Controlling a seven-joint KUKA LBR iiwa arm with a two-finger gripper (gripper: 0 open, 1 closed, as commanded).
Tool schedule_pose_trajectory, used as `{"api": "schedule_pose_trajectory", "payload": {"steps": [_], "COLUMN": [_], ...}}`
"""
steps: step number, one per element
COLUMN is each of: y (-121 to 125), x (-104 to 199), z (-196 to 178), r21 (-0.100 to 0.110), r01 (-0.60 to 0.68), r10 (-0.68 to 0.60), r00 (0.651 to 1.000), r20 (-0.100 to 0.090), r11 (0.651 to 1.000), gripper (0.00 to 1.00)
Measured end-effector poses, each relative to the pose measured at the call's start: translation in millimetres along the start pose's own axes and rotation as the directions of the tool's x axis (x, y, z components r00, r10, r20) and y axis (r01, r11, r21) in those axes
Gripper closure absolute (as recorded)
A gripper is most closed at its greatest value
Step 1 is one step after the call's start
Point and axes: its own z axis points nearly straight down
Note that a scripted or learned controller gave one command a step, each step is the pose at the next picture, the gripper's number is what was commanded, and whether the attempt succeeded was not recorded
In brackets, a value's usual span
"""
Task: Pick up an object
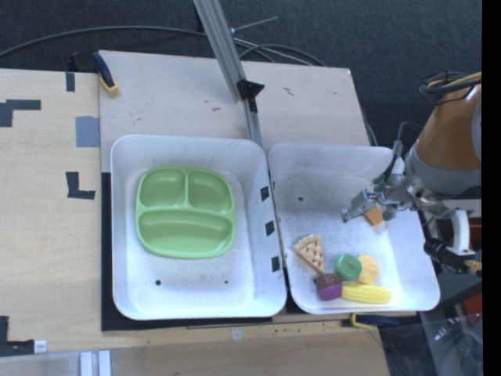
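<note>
My gripper [358, 207] hangs over the right part of the right bin [313, 167], reaching in from the right. A small orange piece [375, 216] lies right against its lower side; whether it is gripped or merely beside it is unclear. Toward the bin's front lie a pizza-slice toy [309, 251], a green round piece [349, 267], a yellow-orange piece [368, 270], a purple piece [329, 290] and a yellow corn cob [365, 294], all apart from the gripper.
The left bin [125, 272] holds a green divided plate [185, 212]. A grey metal pole [223, 41] slants down from the top to the bins' back edge. The arm's orange band [450, 135] and wrist stand over the right bin's right rim.
</note>
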Motion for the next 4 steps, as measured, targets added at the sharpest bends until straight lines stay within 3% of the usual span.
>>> {"api": "schedule_pose_trajectory", "payload": {"steps": [1,2,4], "y": [-5,-4,1], "x": [-7,-6,-3], "z": [47,35,-77], "r21": [0.000,-0.004,-0.011], "r01": [0.000,0.002,0.001], "r10": [0.000,-0.002,-0.001], "r00": [1.000,1.000,1.000], "r20": [0.000,0.000,0.002], "r11": [1.000,1.000,1.000], "gripper": [0.00,1.00,1.00]}}
